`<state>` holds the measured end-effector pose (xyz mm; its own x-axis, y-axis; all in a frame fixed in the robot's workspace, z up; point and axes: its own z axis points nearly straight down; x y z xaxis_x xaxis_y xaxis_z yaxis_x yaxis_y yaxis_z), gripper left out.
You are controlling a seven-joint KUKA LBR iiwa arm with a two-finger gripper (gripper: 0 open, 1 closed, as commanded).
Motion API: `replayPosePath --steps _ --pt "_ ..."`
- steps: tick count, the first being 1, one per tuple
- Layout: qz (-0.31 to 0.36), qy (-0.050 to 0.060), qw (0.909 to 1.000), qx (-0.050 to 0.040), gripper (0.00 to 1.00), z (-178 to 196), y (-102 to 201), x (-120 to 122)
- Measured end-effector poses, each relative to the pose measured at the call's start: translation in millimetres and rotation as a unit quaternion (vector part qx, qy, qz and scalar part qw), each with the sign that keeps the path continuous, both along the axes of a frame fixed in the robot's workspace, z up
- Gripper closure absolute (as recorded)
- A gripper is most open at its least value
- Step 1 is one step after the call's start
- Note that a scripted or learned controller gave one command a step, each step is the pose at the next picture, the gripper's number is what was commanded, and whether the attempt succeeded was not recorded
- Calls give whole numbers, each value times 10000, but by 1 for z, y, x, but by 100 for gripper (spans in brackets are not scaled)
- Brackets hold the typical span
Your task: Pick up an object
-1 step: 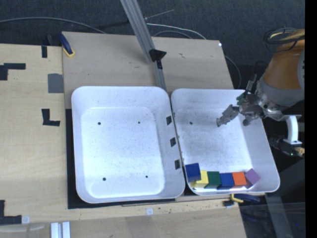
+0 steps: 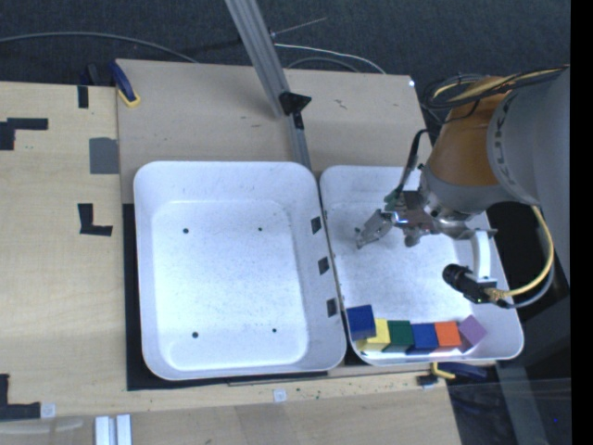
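Hovering over the right bin (image 2: 371, 267), the claw (image 2: 394, 235) is spread wide, grasping nothing, well apart from the blocks (image 2: 412, 334).

Single fixed camera, mounted above the worktop (image 2: 213, 109), looking down at a slant. Landmark: left bin (image 2: 157, 188), lying at frame centre-left. Right bin (image 2: 366, 184) sits just beside it, toward the frame's right. Distance moderate: both bins fall fully within frame, with worktop on the landmark's far, left and near sides and dark floor (image 2: 93, 7) beyond the far edge.
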<state>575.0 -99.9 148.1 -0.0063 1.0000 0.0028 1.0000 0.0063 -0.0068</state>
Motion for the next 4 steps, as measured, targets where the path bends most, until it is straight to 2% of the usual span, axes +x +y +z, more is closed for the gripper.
replayPosePath --steps 1,2,3,4 --pt "-24 -78 10000 -32 0 115 -39 42" --pt "-17 -27 10000 -3 0 165 16 -89" --pt "5 -79 10000 -14 0 277 72 -22" --pt "-17 15 10000 -15 0 108 121 -34"
